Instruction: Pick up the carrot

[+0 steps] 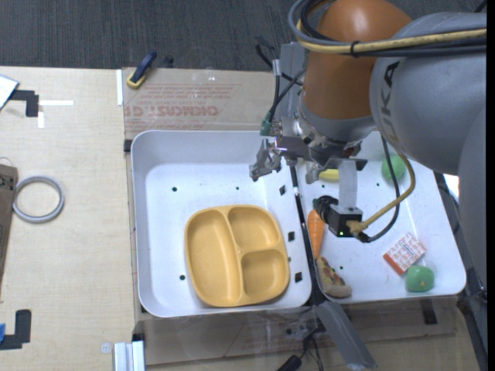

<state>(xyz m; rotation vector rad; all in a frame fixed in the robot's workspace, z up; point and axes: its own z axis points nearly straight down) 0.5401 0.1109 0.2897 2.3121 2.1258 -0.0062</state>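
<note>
While claw (267,163) hovers over white bin (178,168) — grip cannot be told | carrot (315,236): tapered, smooth, orange

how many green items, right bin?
2: green item at the front right corner; second green item at the back, partly behind the arm. More may be hidden.
</note>
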